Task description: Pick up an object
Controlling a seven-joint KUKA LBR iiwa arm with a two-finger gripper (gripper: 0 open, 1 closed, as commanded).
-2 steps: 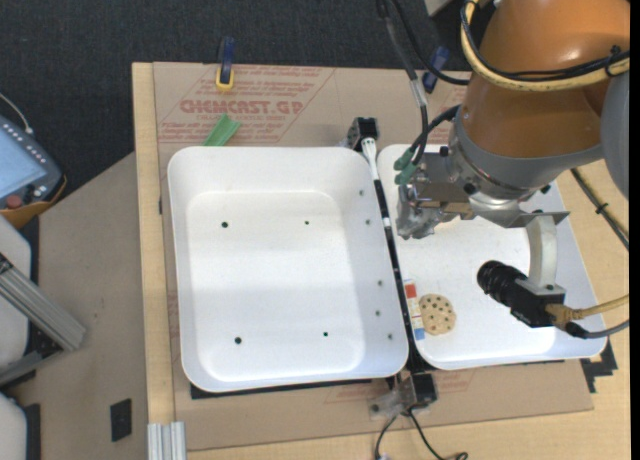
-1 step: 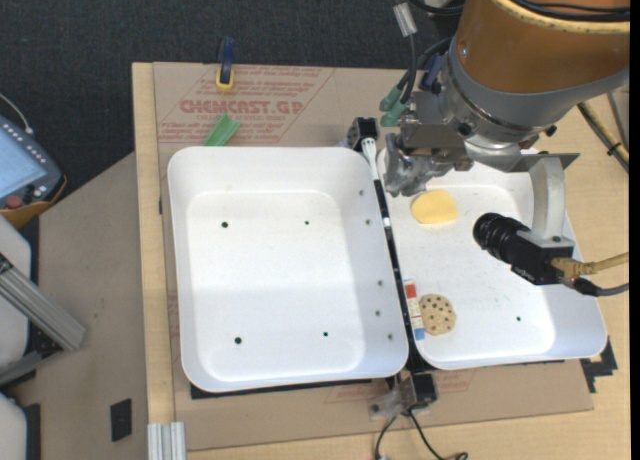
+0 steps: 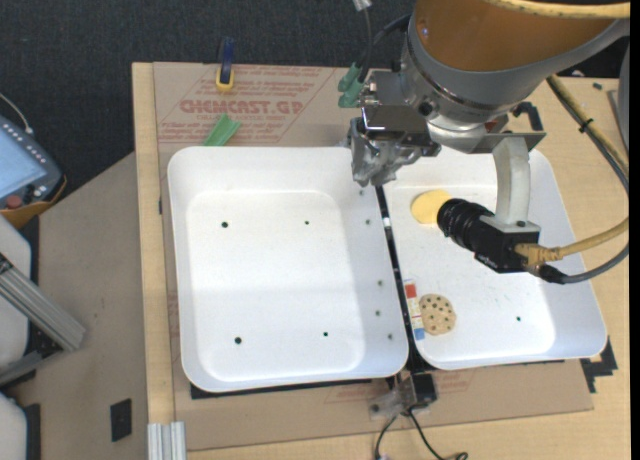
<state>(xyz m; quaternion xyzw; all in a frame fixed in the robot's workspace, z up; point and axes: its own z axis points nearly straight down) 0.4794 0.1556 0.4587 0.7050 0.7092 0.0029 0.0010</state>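
Note:
My gripper (image 3: pixel 372 176) hangs at the far end of the seam between the two white bins, just above the rims. A yellow round object (image 3: pixel 428 207) lies in the right bin (image 3: pixel 560 333), a short way right of the gripper and partly hidden by the robot's parts. A round tan cookie with dark specks (image 3: pixel 436 313) lies near the front left of the right bin. Beside it, against the bin's left wall, is a small red, white and blue strip (image 3: pixel 413 310).
The left bin (image 3: pixel 200 188) shows only its white floor with several small dark holes. A cardboard sheet (image 3: pixel 260 98) lies under both bins, with a green piece (image 3: pixel 221 130) and a yellow-blue clamp (image 3: pixel 226 70) at its far left.

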